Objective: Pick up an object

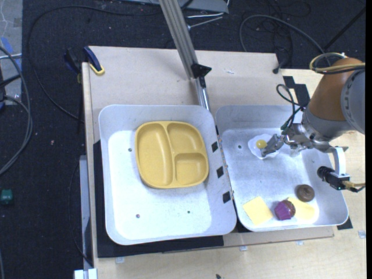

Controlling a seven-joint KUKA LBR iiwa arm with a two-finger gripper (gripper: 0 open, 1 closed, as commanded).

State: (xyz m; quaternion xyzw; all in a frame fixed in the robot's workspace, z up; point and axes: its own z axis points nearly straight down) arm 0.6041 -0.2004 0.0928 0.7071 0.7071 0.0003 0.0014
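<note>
Over the right bin [244, 150], fingers [273, 146] touch a white-and-yellow object [258, 145].

Bright, even overhead light washes both white bins [164, 222], flattening their surfaces almost to glare, while the pale tabletop [145, 77] reads warm and slightly overexposed. Shadows are short and soft, hugging the yellow divided plate [172, 154] and the bin rims. The dark floor beyond falls murky. Overall sharpness is modest, with fine detail smeared and grainy.

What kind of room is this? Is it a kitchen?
Probably a robot lab, not a kitchen: a robot arm reaches over two white bins on a bench, and black cables trail across the dark floor.
</note>
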